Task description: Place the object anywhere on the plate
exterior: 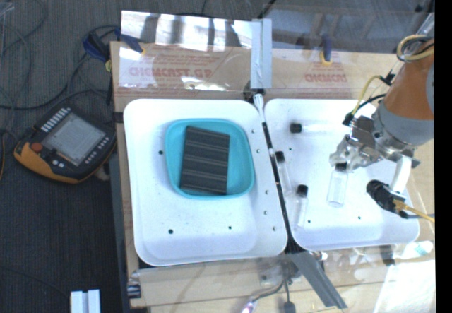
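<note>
A dark grey ribbed rectangular block [205, 160] lies flat on the teal plate [242, 167], well inside its rim. The plate rests in the middle of the left white bin [205, 230]. My gripper [339, 176] hangs over the right white bin [321, 223], near its centre-right and far from the block and plate. Nothing shows in the gripper. The grey arm with its orange band [413, 96] comes in from the right edge.
Three small black pieces [295, 126] [279, 157] [301, 191] sit along the left part of the right bin. A raised divider [272, 163] separates the bins. A cardboard wall with foil [191, 57] stands behind them. A teach pendant [67, 143] lies on the floor at left.
</note>
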### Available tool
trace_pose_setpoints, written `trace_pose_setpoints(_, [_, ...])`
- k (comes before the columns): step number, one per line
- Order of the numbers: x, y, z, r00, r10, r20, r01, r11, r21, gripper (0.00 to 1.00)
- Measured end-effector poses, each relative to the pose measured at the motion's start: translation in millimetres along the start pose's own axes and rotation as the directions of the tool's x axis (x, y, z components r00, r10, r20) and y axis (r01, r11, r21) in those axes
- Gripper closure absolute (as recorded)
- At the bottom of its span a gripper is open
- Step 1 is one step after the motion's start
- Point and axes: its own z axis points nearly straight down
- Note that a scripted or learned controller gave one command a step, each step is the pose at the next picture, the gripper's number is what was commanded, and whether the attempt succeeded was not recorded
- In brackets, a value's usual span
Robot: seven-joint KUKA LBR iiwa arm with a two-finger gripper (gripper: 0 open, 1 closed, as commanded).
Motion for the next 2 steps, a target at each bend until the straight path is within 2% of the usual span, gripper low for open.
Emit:
trace_pose_setpoints(1, [0,0,0,1.0,0.0,0.0,0.0,1.0,-0.001,0.0])
trace_pose_setpoints(2, [-11,9,-122,0.997,0.079,0.001,-0.079,0.997,-0.003,0.0])
